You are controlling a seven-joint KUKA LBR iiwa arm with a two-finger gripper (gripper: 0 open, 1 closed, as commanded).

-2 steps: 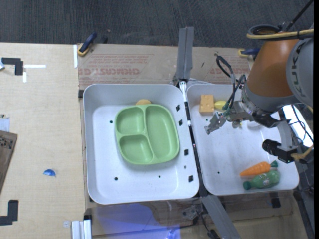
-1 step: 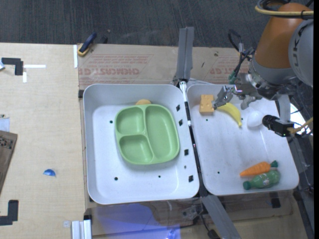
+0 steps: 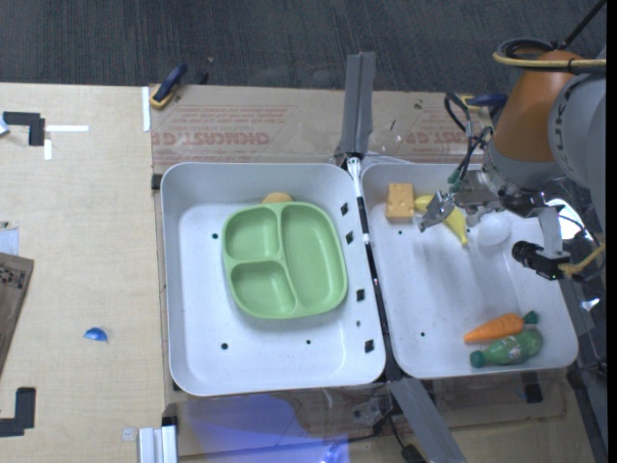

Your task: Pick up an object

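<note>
Even, fairly bright light is falling from overhead across the worktop (image 3: 77, 220), and shadows are staying soft and short. The left bin (image 3: 193, 355) and the right bin (image 3: 424, 345) are reflecting strongly, their white floors nearly washing out. A bluish-violet glare patch (image 3: 255, 427) is glowing just below the left bin's front rim. The green divided plate (image 3: 285, 258) is casting only a faint shadow round its edge. The dark floor (image 3: 241, 17) at the top is showing grainy noise. Detail is looking soft overall, and the small items by the arm (image 3: 540, 114) are blurring slightly.
</note>
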